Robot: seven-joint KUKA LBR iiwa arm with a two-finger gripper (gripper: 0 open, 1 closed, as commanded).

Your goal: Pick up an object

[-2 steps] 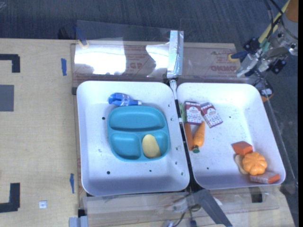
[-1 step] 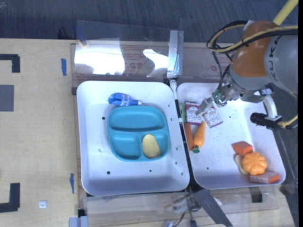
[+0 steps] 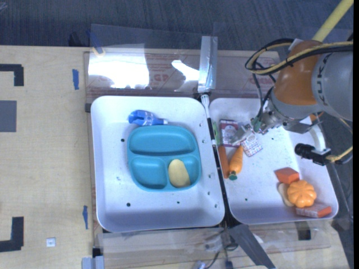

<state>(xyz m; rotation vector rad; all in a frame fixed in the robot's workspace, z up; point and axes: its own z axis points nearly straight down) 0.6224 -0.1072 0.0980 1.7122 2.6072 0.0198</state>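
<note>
- Jaws (image 3: 259, 125) hung low over the right bin (image 3: 331, 206), beside a packet (image 3: 230, 131) and card (image 3: 252, 145); I couldn't tell their state.
- Risk as I judged it: the flat packet slips, or the jaws clip the nearby carrot (image 3: 236, 160) and shove both away.
- Right bin count: one packet, one card, one carrot, one pumpkin (image 3: 302, 193), two orange blocks (image 3: 286, 175).
- Left bin (image 3: 106, 206): one blue tray (image 3: 162, 144), one potato (image 3: 179, 173), one blue toy (image 3: 141, 117).

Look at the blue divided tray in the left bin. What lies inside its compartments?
Blue tray: a yellow potato-like object lies in its lower right compartment. The bin floor under the tray is covered.
</note>
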